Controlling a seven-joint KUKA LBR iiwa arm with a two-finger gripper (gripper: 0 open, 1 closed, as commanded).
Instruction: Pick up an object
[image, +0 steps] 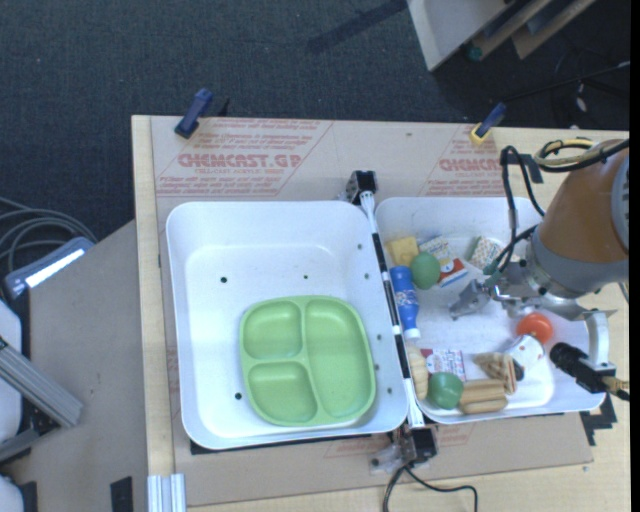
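Grey arm (575, 262), orange band, seemingly black cables.

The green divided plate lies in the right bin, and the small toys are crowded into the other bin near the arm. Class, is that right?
Not quite. The green divided plate lies in the left bin, as the camera view shows. The small toys are indeed crowded into the other bin, near the arm.

"CHEMCAST GP" — printed in red, 2 times, on the board (300, 155).
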